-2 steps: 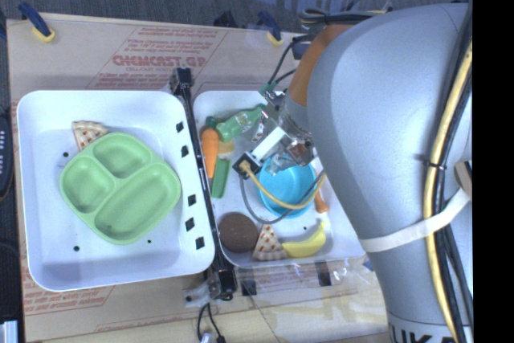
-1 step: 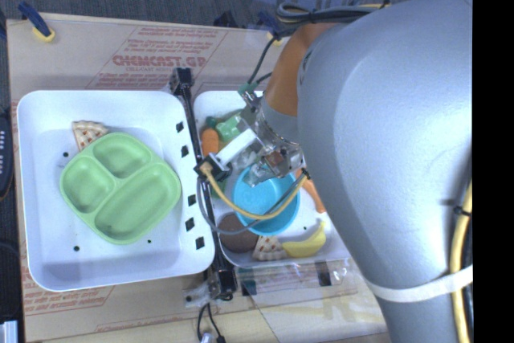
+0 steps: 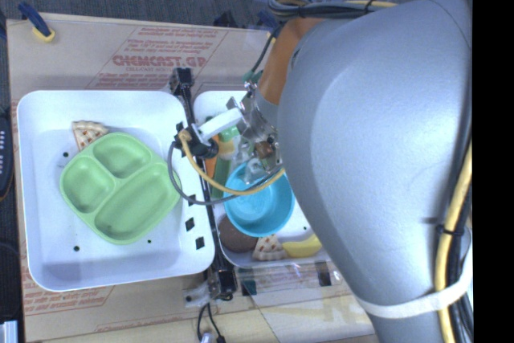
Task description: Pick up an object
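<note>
The big grey arm [image 3: 377, 140] sweeps in from three o'clock and blankets most of the right bin [image 3: 210, 102], its orange band [image 3: 283, 64] showing at about one o'clock from the frame's centre. The gripper [image 3: 255, 142] hangs low over that bin, right above the clutter, and whether it is spread or pinched shut I cannot tell: cables and the wrist body crowd it out. Directly under it, toward six o'clock, sits a blue bowl [image 3: 259, 205], tilted, with a yellow cable [image 3: 241, 190] looping across its rim. At the bowl's seven o'clock there's a brown round object [image 3: 234, 237], then a waffle-patterned piece [image 3: 268, 247] and a yellow banana-like item [image 3: 303, 247] along the bin's near edge. An orange and green object [image 3: 215, 166] is wedged at the bowl's ten o'clock. Over in the left bin [image 3: 40, 173], a green divided plate [image 3: 119, 186] lies flat, with another waffle-like wedge [image 3: 87, 132] touching its eleven o'clock corner. A blue clamp [image 3: 36, 22] grips the bench at far ten o'clock.
</note>
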Action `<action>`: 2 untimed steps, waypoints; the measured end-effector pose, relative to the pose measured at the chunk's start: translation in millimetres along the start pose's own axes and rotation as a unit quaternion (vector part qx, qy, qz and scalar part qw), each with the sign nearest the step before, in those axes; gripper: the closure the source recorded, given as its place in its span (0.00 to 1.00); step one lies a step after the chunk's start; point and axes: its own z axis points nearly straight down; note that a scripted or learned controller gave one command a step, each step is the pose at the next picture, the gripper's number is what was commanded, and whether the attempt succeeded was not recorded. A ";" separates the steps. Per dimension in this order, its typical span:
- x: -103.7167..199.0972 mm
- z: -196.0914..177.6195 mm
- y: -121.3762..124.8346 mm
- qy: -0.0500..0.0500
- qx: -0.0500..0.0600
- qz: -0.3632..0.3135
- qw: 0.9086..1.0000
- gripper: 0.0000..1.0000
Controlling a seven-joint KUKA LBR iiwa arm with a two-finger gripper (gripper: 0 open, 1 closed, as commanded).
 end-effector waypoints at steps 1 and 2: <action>32.6 16.9 55.2 0.001 0.002 -0.003 1.000 1.00; 33.7 15.4 53.1 0.002 0.003 -0.005 1.000 0.00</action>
